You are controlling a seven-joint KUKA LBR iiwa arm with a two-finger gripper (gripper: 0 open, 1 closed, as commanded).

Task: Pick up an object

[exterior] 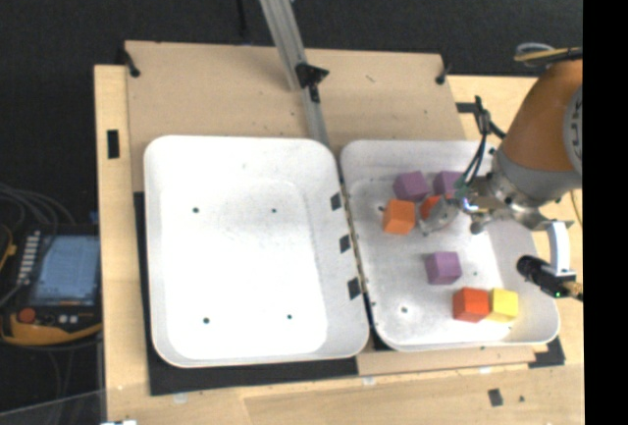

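Note:
The right bin (pixel 392 315) holds several blocks. An orange block (pixel 398 216) lies at its upper left, with a purple block (pixel 411 185) just behind it. A second purple block (pixel 448 183) sits partly under the arm. A small red-orange piece (pixel 431 207) lies right at the gripper (pixel 449 213), which hangs low over the upper middle of this bin; whether they touch is unclear. Another purple block (pixel 443 266) rests mid-bin. A red-orange block (pixel 471 304) and a yellow block (pixel 504 303) sit side by side at the front right.
The left bin (pixel 245 246) stands beside the right one, across a narrow divider with black clips (pixel 345 241). A slanted metal pole (pixel 285 30) rises behind the bins. The grey and orange arm (pixel 545 133) covers the right bin's far right corner.

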